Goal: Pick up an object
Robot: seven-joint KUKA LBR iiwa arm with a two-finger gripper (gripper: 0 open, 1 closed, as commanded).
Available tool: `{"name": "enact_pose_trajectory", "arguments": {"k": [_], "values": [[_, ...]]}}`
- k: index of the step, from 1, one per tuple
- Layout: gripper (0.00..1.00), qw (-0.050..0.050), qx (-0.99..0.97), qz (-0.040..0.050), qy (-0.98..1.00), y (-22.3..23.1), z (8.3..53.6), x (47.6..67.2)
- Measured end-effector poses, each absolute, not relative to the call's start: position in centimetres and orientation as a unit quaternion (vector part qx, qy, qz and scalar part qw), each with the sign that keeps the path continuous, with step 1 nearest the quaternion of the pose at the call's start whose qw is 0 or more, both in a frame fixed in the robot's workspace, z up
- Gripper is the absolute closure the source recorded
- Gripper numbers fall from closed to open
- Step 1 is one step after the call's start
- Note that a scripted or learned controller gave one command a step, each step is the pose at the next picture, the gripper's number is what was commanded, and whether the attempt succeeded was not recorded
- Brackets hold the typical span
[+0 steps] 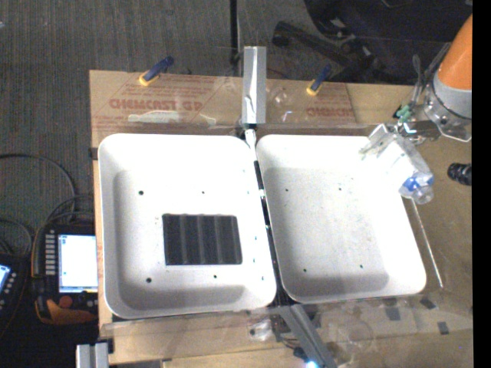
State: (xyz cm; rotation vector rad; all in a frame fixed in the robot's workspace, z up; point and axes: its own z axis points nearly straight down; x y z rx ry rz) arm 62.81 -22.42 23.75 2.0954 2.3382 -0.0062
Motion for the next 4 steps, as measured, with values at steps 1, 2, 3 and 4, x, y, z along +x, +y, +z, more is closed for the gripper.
{"name": "enact_pose_trajectory", "arguments": {"k": [1, 2, 3, 4], "values": [[0.0, 0.0, 0.686, -0.0007, 0.728, -22.3, 27.8, 58.6], [0.0, 0.001, 0.642, -0.0012, 0.767, -22.4, 30.5, 56.9], [0.0, -0.001, 0.622, -0.0004, 0.783, -22.2, 17.4, 57.5], [0.0, 0.0, 0.627, 0.0005, 0.779, -22.2, 19.7, 56.3]]}}
